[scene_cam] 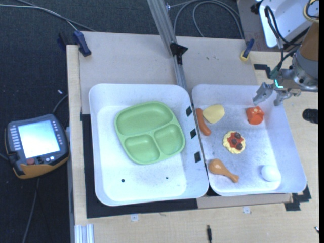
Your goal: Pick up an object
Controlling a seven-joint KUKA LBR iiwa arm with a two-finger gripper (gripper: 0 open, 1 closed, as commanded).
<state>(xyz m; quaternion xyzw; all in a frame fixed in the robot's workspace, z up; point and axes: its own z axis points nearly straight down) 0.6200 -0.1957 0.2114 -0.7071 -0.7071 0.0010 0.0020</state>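
White egg (270, 173) — drumstick (223, 169), pizza (234, 142), tomato (255, 115) share right bin (293, 156).

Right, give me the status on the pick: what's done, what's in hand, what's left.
Done: the gripper has reached the right bin, at its top right corner, just above the red toy.
In hand: nothing shows between its fingers; they look spread.
Left: the whole pick. The red toy, yellow piece, sausage, small pizza, drumstick and white egg all lie in the bin.
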